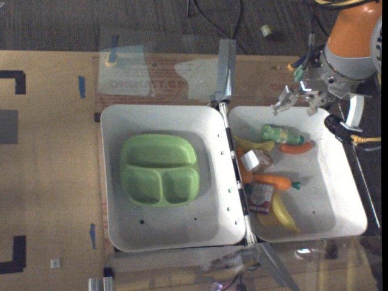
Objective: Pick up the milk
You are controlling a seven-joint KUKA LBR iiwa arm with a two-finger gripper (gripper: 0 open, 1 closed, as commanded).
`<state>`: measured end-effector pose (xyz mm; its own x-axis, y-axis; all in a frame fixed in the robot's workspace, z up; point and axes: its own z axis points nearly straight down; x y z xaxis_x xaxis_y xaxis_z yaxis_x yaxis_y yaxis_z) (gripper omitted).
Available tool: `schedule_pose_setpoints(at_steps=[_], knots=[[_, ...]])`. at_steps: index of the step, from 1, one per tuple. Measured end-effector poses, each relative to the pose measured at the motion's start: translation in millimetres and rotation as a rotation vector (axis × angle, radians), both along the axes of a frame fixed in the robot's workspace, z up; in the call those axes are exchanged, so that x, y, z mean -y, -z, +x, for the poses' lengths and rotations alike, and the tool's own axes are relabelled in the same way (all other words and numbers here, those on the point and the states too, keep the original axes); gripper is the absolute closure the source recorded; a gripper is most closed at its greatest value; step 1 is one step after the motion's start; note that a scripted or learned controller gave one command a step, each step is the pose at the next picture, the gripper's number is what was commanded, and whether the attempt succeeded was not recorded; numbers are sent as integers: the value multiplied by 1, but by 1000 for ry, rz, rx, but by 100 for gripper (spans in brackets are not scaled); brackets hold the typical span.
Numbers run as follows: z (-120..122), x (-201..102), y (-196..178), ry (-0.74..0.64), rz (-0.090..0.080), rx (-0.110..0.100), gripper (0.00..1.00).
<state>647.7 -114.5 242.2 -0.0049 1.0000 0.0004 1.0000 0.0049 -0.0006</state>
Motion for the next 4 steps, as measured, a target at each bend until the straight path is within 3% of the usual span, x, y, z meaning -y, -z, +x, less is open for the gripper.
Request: schedule_pose_setpoints(at_steps=[1,2,3,4], knots=[[7,3,117,-98,-7,21,0],[-8,16,135,-86,-6,28,0],[18,33,147,30,22,-38,0],[-32,-10,146,15,-7,26,0]])
